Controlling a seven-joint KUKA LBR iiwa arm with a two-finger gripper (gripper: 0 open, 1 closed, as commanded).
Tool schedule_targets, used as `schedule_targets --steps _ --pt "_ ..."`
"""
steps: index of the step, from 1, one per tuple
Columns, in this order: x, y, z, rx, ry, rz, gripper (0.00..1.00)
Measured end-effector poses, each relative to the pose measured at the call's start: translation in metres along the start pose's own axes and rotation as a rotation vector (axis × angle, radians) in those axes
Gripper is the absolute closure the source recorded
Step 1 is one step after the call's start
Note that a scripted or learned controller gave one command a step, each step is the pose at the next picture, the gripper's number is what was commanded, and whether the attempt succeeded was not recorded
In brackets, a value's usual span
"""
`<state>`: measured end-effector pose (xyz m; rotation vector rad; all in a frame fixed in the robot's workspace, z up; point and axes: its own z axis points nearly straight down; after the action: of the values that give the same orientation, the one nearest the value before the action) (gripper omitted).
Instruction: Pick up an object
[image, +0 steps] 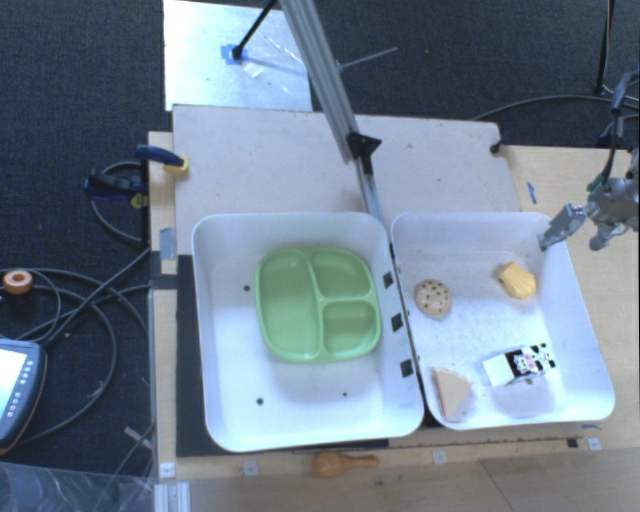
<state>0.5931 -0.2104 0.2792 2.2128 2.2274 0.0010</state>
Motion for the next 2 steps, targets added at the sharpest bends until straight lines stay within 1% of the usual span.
schedule_targets --steps 1,2 --pt "0.000 0.000 0.000 0.000 0.000 -0.001 0.00" --pt "0.008 -0.005 0.047 0.003 0.001 0.003 0.00"
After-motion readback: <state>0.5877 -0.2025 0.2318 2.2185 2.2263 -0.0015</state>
